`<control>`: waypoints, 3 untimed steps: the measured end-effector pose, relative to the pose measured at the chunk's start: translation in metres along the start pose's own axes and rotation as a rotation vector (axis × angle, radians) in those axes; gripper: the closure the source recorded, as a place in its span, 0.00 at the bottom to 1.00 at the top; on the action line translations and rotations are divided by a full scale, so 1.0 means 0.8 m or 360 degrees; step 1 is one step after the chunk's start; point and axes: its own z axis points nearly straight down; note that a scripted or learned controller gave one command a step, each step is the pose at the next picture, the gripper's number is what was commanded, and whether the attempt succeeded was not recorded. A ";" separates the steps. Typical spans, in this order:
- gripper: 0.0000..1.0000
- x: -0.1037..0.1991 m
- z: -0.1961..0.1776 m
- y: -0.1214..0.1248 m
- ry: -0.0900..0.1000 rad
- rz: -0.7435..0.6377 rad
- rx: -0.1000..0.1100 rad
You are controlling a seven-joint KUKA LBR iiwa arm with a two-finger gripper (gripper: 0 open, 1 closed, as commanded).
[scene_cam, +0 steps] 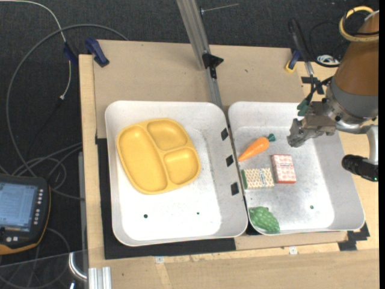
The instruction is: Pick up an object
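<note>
Gripper [299, 136] is hanging over the upper part of the right bin [337, 215], arm [361, 71] reaching in from the right edge of the view. Finger state: cannot tell, the tips are reading as one dark grey mass from this angle. Nothing is showing between them.

Carrot [253, 149] is lying just to the gripper's left and slightly below, tilted, green end pointing toward the gripper; near but apart from it. Red-and-white box [283, 168] is sitting directly below the gripper on the bin floor. Patterned small box [258, 177] is lying below and to the left, just beside the red-and-white one. Green leafy item [264, 219] is resting well below the gripper, at the bin's lower left corner.

Left bin [174, 221] is sitting well to the gripper's left on the desk [150, 59], carrying a yellow divided plate [157, 155].
</note>
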 end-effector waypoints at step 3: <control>1.00 0.212 0.014 0.011 0.0001 -0.0002 0.0007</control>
